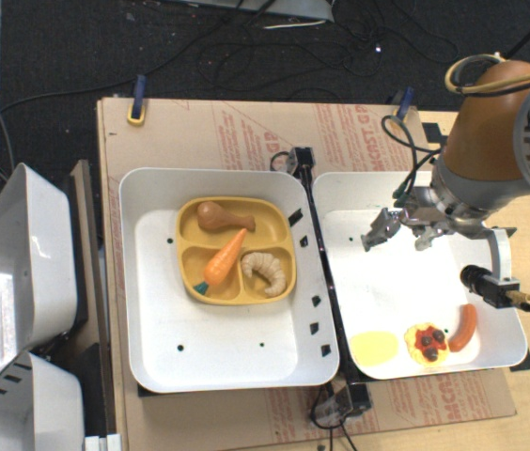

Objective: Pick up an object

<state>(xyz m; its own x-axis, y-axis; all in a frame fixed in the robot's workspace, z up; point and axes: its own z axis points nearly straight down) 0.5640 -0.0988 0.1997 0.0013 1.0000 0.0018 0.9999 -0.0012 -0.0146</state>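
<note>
I am looking down on the left bin (152, 280), a shallow white plastic tray with rounded corners. Sitting in its upper middle is a yellow divided plate (188, 269), glossy and rounded-square, with three compartments. The top compartment is holding a brown toy drumstick (225, 217), smooth with a knobbed end. A tapered orange carrot (225, 258) is lying slantwise from the divider into the lower-left compartment, and a pale, ridged, curled shrimp (266, 271) is resting in the lower-right one.

Moving right, I am seeing the right bin (350, 252). Along its bottom edge a flat pale yellow disc (374, 348) is lying, then just beside it a small round piece with red and dark toppings (427, 342), then a smooth orange-red sausage (463, 327) leaning near the bottom right corner.

The gripper (401, 232) is hanging over the bin's upper middle, its metallic fingers (379, 228) spread apart with nothing between them, well apart from those three pieces. Behind it the grey arm with its orange band (491, 130) is reaching in.
</note>
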